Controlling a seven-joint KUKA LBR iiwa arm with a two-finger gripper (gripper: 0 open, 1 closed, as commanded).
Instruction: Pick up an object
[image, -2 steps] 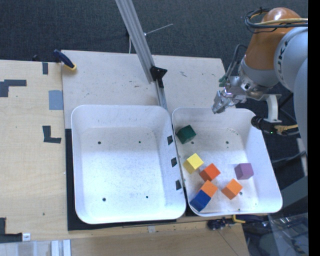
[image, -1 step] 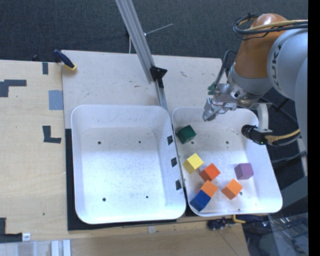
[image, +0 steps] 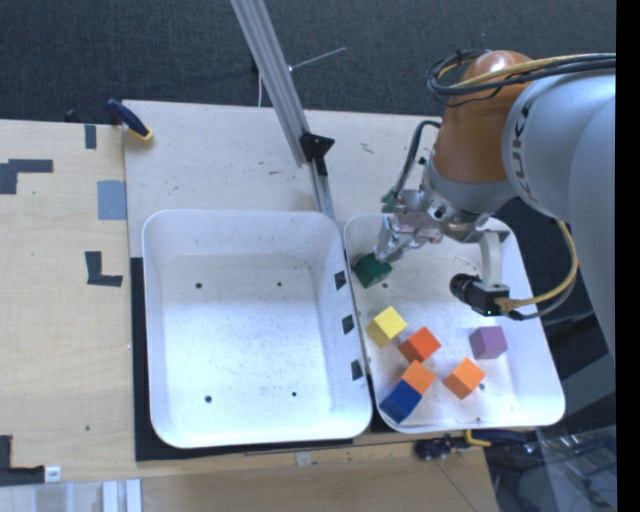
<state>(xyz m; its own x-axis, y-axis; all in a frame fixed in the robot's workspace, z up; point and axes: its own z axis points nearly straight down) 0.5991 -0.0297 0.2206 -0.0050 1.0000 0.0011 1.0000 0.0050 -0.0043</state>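
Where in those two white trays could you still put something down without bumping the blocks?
The left tray has its whole floor bare, wall to wall. In the right tray the blocks crowd the near left part: yellow, two orange, blue, purple. The green block sits under the gripper at the far left. A bare strip runs along the near right corner.

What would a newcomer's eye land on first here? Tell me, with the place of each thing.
First the big grey and orange arm reaching in from the right, its gripper low over the right bin, just above a green block near that bin's far left corner. Next, the cluster of coloured blocks nearer the camera in that bin: yellow block, purple block, blue block.
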